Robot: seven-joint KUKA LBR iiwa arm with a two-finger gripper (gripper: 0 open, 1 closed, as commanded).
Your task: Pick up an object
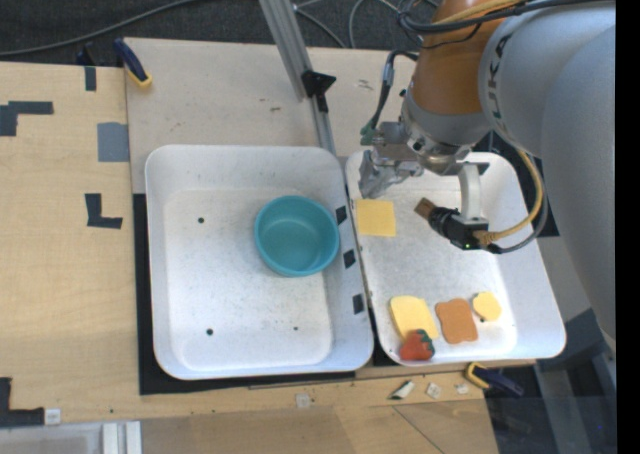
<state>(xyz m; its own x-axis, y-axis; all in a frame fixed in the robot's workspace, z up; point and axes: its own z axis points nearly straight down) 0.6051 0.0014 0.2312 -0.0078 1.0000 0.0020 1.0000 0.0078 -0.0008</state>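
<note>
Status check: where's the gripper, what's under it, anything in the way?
Gripper low at right bin's far-left corner. Yellow square just beside it, not gripped. Nothing blocking.

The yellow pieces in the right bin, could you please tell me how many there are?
3: a flat yellow square near the far left corner below the gripper, a larger yellow piece at the near edge, and a small yellow piece further right. The arm may hide others.
</note>
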